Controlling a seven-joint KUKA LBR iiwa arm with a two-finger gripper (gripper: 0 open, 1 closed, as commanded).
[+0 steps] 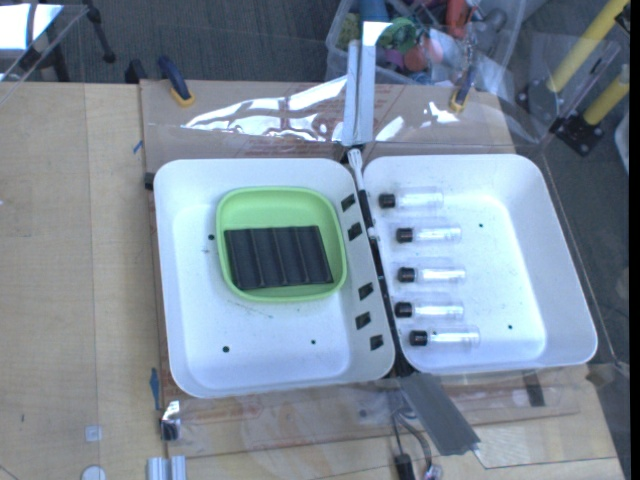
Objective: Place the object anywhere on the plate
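A light green square plate (280, 211) with rounded corners sits in the left white bin (200, 353), toward its upper middle. A dark grey ribbed rectangular object (278, 256) lies flat on the plate and covers most of its floor, its long side running left to right. It rests inside the plate's rim, with its lower edge close to the near rim.
The right white bin (520, 268) holds several clear tubes with black caps (435, 274), laid in a column along its left side. Small black tabs (362, 258) line the divider between the bins. A box of colourful clutter (430, 18) stands behind the bench.
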